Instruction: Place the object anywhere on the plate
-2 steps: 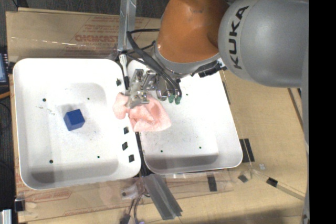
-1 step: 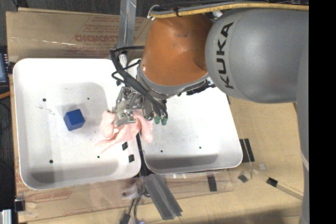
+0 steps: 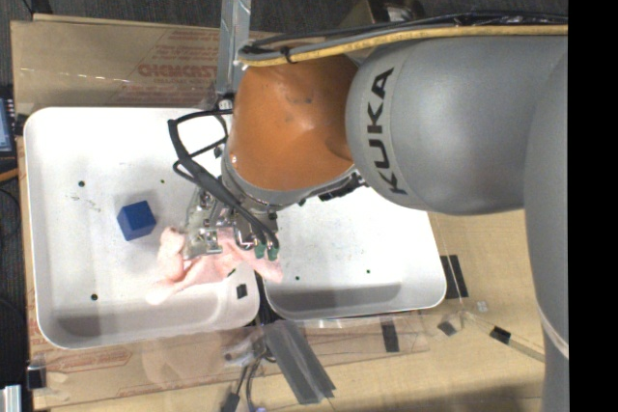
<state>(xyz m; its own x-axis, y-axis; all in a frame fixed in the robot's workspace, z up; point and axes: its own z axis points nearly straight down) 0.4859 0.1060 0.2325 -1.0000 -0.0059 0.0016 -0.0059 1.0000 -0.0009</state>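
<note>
— Over the left bin [image 3: 58, 207], near its right wall, the gripper [image 3: 232, 236] hangs low above something pink and soft-looking [image 3: 183, 270]. Can you tell whether it has hold of it?

— I cannot; the metal parts blur together, so whether the fingers are wide or closed is beyond me. The pink thing looks to be lying on the bin floor.

— And the blue cube [image 3: 136, 219]?

— Loose, just left of the gripper, up from the pink thing. Which one is meant to go on the plate, I can't say.

— Where is the plate?

— I can't pick one out. The arm [image 3: 454, 111] covers much of the right bin [image 3: 386, 289].

— What might go wrong?

— The floppy pink thing could slip free or drape over that wall between the bins when lifted.
</note>
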